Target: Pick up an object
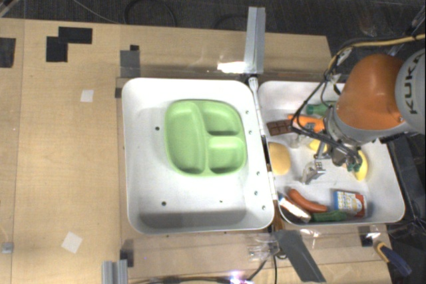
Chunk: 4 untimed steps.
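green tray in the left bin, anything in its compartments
Empty: the green tray shows bare green in all three compartments, lying in the left bin.

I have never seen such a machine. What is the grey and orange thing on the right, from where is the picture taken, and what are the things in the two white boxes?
One camera looks down at a slant on a wooden bench. The grey and orange thing is a robot arm reaching in from the right. At its end is a two-finger gripper, hanging over the right bin.

The left bin holds a green divided tray. The right bin holds small items: a pale yellow round piece, a brown bar, a red sausage-like piece, a small labelled container and others, partly hidden by the arm. I see nothing between the gripper's fingers.
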### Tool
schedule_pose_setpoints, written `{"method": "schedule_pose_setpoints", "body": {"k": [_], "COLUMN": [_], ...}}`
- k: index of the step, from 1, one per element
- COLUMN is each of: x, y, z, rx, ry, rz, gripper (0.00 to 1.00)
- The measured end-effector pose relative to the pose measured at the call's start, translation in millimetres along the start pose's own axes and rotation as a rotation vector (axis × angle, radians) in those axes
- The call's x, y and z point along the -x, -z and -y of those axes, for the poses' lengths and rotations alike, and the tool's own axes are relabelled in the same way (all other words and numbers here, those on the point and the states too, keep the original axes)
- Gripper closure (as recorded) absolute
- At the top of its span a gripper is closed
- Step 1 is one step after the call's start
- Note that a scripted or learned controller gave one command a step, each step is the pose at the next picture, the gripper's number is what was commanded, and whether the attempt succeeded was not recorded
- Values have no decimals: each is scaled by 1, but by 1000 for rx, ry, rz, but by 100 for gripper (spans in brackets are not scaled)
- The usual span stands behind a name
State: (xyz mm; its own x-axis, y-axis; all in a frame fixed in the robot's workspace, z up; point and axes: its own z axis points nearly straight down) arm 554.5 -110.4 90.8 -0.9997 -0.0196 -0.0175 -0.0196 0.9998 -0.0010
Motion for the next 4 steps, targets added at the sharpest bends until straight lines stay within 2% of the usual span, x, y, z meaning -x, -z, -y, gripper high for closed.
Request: {"method": "schedule_pose_setpoints", "body": {"k": [1, 2, 3, 4], "x": [23, -10, 57, 18], "y": [-1, 0, -2, -1], "z": [-16, 2, -14, -23], "rx": [-1, 0, 1, -1], "ry": [27, -40, -101, -341], "rz": [-1, 1, -2, -1], "gripper": [0, 0, 0, 0]}}
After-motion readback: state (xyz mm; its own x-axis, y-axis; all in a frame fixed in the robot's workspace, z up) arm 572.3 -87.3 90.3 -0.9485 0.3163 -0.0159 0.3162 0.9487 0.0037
